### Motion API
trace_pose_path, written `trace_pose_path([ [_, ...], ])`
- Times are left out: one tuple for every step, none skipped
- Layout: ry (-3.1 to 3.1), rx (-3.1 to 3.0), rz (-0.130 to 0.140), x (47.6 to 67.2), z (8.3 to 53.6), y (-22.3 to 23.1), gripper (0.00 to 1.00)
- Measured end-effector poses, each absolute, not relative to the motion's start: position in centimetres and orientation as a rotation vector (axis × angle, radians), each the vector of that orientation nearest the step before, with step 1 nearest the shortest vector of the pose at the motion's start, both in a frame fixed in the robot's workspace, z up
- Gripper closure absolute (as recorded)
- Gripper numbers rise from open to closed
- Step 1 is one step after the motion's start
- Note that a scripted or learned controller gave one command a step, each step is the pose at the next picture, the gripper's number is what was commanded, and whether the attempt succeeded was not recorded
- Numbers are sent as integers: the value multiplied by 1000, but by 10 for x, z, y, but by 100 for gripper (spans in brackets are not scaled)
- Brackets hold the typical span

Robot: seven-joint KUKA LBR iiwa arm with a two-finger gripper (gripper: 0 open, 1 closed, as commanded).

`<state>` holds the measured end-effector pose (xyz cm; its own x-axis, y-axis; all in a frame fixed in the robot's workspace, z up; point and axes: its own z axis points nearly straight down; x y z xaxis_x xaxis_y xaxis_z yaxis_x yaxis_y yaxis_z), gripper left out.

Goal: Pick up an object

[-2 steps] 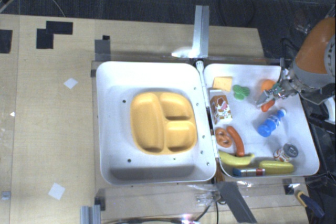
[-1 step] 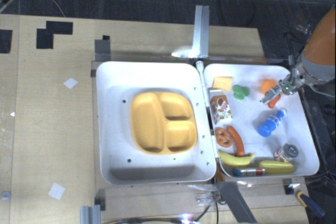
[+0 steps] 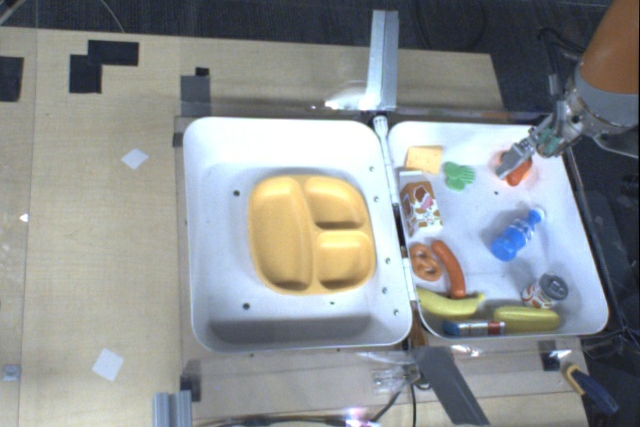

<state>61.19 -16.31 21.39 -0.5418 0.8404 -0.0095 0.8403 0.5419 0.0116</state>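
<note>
Fingers of the gripper (image 3: 522, 158) sit low over the right bin (image 3: 590, 245), toward its one o'clock corner, and whether they are spread or closed I cannot tell, since they read as a small grey blur. Directly under and touching their tip, on the six o'clock side, lies an orange object (image 3: 518, 175), small and rounded, probably a toy vegetable; nothing shows it actually between them, so I would not call it held. The main risk, as I judge it, is a glancing grasp: the piece is small and smooth-looking, so a slightly off-centre close could squirt it sideways toward the bin wall at three o'clock or simply leave it lying when the arm lifts. A second risk is the nearby rim, which the wrist could brush in that corner. Other candidates lie well apart: a green toy (image 3: 458, 176) at nine o'clock from the tool, a blue bottle (image 3: 516, 236) at six o'clock, bananas (image 3: 486, 309) along the bin's near edge. A yellow divided tray (image 3: 310, 232) rests in the left bin (image 3: 215, 215) on the worktop.
</note>
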Motion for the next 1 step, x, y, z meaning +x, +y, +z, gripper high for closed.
trace_pose_path([
  [2262,2175,5,619,194,-126,100],
])
